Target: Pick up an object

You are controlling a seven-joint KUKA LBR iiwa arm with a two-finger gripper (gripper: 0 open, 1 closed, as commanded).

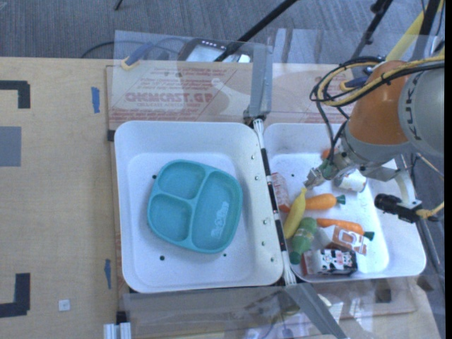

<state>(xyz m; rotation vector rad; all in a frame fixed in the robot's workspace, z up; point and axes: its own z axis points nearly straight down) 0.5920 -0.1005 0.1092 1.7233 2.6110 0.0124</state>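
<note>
The right bin (406, 258) holds a heap of small toy foods. A yellow banana (294, 215) lies beside an orange carrot (321, 202), with a second carrot (340, 224) and a green item (304, 234) just below them. A black, white and red carton (332, 261) lies near the front rim, with an orange and white packet (352, 240) above it. My gripper (320, 176) hangs low over the bin's back half, just above the carrot and banana tip. A white object (351, 182) sits to its right.
The left bin (128, 147) holds a teal divided plate (195, 205). A small red and white packet (278, 187) rests against the divider between the bins. The arm's orange band (378, 111) and yellow cables loom over the right bin's back corner.
</note>
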